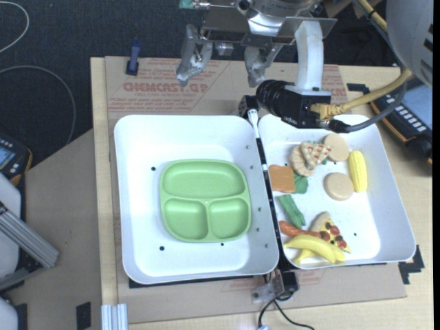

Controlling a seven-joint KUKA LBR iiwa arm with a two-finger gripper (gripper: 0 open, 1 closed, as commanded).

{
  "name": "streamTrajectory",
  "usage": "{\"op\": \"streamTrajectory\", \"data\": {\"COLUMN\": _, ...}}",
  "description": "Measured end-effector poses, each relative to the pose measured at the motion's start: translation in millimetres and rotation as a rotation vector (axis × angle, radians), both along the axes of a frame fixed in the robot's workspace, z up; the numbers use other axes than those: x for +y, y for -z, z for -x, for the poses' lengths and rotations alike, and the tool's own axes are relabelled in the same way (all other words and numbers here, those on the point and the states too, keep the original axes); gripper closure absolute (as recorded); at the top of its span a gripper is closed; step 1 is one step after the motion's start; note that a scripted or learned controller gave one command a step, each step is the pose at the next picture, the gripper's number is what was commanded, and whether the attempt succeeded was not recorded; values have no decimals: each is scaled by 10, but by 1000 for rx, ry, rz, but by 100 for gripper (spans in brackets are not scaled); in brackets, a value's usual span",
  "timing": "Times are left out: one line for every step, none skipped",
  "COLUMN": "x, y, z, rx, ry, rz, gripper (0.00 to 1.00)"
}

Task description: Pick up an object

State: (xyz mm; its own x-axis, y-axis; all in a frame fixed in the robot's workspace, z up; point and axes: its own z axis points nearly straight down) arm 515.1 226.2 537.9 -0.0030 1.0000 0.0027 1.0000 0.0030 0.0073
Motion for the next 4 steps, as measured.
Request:
{"op": "streamTrajectory", "data": {"x": -21, "y": 1066, "z": 383, "rx": 18, "ry": 1, "rz": 7, "gripper": 0}}
{"op": "streamTrajectory", "data": {"x": -30, "y": -36, "z": 357, "rx": -4, "ry": 1, "rz": -3, "gripper": 0}}
{"op": "streamTrajectory", "data": {"x": -17, "y": 730, "z": 366, "rx": 14, "ry": 4, "rz": 6, "gripper": 0}}
{"op": "streamTrajectory", "data": {"x": -482, "y": 1848, "z": 370, "rx": 20, "ry": 9, "rz": 9, "gripper": 0}}
